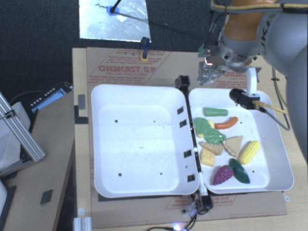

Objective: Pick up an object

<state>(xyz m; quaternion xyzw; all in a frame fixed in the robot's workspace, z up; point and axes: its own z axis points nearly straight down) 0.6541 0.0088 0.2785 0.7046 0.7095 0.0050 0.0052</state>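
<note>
My gripper [207,79] hangs above the far left corner of the right bin [279,143], well clear of the toy food below. In that bin lie a green cucumber piece [214,112], an orange carrot [226,123], a green leafy piece [206,128], a beige wedge [234,145], a yellow corn cob [249,151], a small yellow corn piece [208,154], purple grapes [222,174] and a dark green vegetable [239,171]. Nothing sits between the fingers.
The left bin [101,129] stands beside the right one, joined by a black clipped divider [190,129]. A silver sheet [113,13] lies beyond the bench. A yellow and blue clip [144,49] sits on the cardboard behind the bins.
</note>
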